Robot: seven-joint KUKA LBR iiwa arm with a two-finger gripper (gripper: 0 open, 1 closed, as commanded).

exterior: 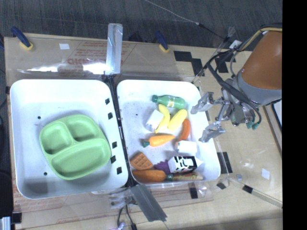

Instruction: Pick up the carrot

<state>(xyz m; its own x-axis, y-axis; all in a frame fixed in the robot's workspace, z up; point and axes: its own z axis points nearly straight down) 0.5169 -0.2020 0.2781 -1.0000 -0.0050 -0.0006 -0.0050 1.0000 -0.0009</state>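
Orange carrot (159, 140), apparently a light, stiff, smooth toy, lies among play food in the right bin (125, 123); mid-body grip looks best. Gripper (206, 120) fingers spread, empty.

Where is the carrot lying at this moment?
In the camera view the carrot lies in the middle of the right bin, just below the yellow banana and above the waffle.
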